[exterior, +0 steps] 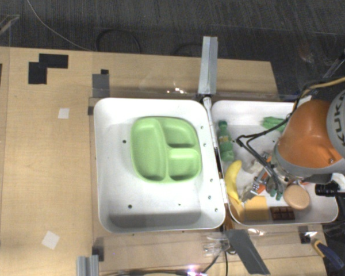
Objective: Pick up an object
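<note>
My gripper hangs low in the right bin, under the orange band of the arm. It is just right of a yellow banana and above a yellow block. Beside the block lie a dark brown chocolate bar and a round tan disc. A small orange-red piece sits against the gripper's right side. A green bottle lies along the bin's left wall. A green item shows at the back, partly hidden by the arm.
The left bin holds a light green divided plate. A grey metal bar stands behind the bins where they meet. Black cables loop from the arm over the right bin. Wooden bench spreads to the left.
</note>
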`<state>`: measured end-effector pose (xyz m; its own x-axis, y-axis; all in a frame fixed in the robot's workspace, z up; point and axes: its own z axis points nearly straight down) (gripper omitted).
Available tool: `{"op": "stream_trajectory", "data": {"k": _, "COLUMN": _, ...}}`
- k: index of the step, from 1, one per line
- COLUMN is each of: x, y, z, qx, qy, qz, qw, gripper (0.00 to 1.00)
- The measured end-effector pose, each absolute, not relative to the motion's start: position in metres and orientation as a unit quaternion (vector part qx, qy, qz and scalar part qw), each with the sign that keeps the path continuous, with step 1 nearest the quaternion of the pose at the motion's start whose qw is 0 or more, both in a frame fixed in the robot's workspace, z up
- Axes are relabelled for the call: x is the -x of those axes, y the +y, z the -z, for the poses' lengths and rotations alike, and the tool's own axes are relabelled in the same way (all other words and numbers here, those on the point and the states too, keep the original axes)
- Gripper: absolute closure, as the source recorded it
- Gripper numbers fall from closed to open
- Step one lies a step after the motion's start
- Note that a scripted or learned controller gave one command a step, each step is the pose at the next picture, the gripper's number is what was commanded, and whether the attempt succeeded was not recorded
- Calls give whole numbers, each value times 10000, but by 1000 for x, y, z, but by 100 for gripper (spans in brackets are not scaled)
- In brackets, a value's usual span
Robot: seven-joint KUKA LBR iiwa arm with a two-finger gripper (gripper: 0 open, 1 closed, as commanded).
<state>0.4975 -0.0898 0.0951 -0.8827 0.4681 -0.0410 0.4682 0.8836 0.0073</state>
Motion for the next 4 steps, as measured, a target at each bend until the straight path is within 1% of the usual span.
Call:
{"op": "stream_trajectory", "data": {"k": 1, "x": -524, "y": -112, "z": -91, "qx": -2471, "qy": 9690, "qz": -13, "qw": 96, "gripper": 0}}
{"op": "stream_trajectory", "data": {"k": 2, "x": -528, "y": -105, "z": -91, "qx": -2875, "qy": 9577, "qz": -1, "qw": 83, "gripper": 0}}
{"op": "stream_trajectory", "data": {"k": 3, "x": -533, "y": -105, "z": -105, "qx": -2832, "qy": 9589, "qz": -11, "qw": 174, "gripper": 100}}
{"op": "stream_trajectory", "data": {"k": 4, "x": -552, "y": -41, "z": -204, "qx": -2382, "qy": 9712, "qz": -28, "qw": 80, "gripper": 100}}
